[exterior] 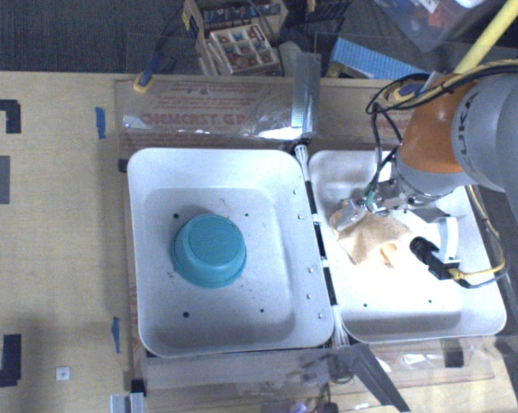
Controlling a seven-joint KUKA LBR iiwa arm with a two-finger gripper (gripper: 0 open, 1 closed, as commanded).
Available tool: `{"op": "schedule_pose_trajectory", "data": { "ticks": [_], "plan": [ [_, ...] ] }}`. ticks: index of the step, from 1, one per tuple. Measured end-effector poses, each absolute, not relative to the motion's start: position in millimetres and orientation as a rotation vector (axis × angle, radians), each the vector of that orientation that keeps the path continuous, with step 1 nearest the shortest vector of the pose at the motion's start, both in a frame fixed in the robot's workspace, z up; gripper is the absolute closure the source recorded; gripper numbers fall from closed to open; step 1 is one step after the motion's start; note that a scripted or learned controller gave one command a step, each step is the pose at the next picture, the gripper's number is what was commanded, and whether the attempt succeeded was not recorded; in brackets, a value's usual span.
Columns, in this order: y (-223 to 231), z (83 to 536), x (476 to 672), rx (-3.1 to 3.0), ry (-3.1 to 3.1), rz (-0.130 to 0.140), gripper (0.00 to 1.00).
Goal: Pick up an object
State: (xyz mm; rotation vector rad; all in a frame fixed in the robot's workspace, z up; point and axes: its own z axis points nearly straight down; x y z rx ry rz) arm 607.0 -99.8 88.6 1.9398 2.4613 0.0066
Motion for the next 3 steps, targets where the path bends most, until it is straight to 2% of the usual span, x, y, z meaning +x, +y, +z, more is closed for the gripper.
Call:
{"op": "schedule_pose_trajectory", "data": {
  "ticks": [1, 2, 3],
  "plan": [
    [-101, 100, 608.1, 1.939, 2.457, 0.010, 1.00],
    [-101, 100, 608.1, 1.939, 2.458, 0.010, 0.00],
    [-102, 110, 608.7, 1.939, 2.453, 0.011, 1.00]
  ]
}}
